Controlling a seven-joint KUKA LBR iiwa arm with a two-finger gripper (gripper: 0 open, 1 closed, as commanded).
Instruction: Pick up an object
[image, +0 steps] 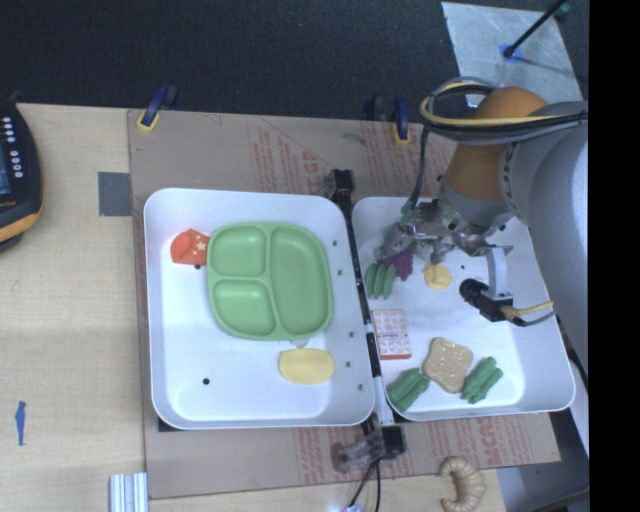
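Note:
My gripper (420, 245) hangs low over the back of the right bin (540, 390), under the grey wrist with its orange band. Just below it lie a small purple piece (403, 264) and a small yellow piece (437, 276), with a green bean pod (380, 279) to their left. I see nothing held in the gripper. Further forward in that bin lie a pink card (390, 333), a slice of toast (447, 363) and two more green pods (407, 388) (482, 380).
The left bin (170, 390) holds a green divided plate (269, 279), a red piece (189, 246) at its back left and a yellow piece (306, 365) in front. A black cable part (487, 300) hangs over the right bin. A tan curled object (464, 482) lies on the bench in front.

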